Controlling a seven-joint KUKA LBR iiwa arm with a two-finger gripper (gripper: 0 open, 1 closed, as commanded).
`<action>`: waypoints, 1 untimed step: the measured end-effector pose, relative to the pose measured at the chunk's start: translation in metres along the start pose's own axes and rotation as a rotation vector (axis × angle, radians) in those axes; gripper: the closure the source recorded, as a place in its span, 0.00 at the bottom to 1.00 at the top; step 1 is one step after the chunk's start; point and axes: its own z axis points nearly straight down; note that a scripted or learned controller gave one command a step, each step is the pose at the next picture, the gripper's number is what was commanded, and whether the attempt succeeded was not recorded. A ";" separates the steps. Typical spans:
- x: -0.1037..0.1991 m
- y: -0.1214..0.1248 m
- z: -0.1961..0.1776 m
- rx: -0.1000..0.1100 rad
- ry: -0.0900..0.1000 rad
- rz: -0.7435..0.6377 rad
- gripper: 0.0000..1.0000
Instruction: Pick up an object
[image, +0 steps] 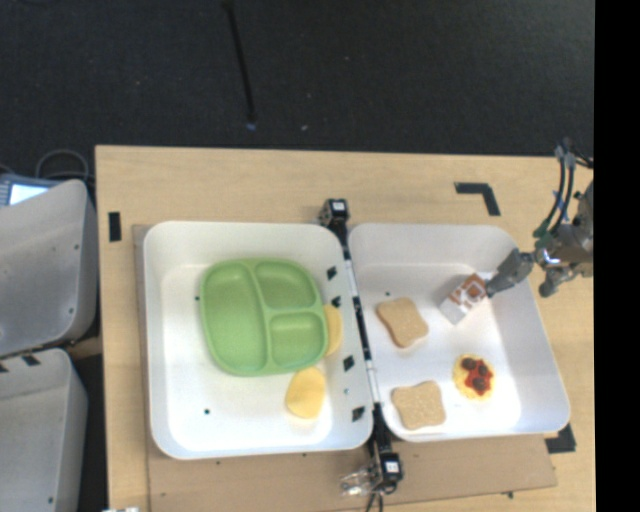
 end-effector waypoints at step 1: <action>0.001 0.002 -0.007 -0.011 -0.003 -0.003 0.00</action>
